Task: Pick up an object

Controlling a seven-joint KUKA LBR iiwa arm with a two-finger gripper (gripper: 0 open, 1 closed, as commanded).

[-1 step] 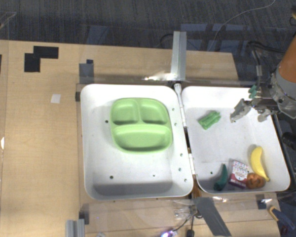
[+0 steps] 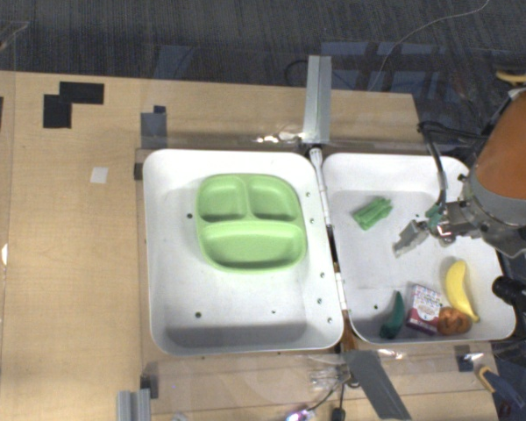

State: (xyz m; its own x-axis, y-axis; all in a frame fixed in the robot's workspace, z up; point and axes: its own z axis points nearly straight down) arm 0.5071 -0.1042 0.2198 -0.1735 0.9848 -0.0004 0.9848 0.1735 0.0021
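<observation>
On the counter (image 2: pixel 61 235), the left bin (image 2: pixel 171 235) holds a green divided plate (image 2: pixel 249 220). In the right bin (image 2: pixel 359 305), a green block (image 2: pixel 372 212) lies tilted, its long axis rising to the right. It sits just left of and slightly above the pincer (image 2: pixel 409 239), whose fingers spread apart and hold nothing. A banana (image 2: pixel 458 289) lies below and to the right, near a small cluster of other items.

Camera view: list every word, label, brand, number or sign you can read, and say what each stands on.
No text can be read.
Small box in the right bin: printed red and purple face, lettering too small and blurred to read.
Green divided plate, banana, light green block: no markings visible.
</observation>
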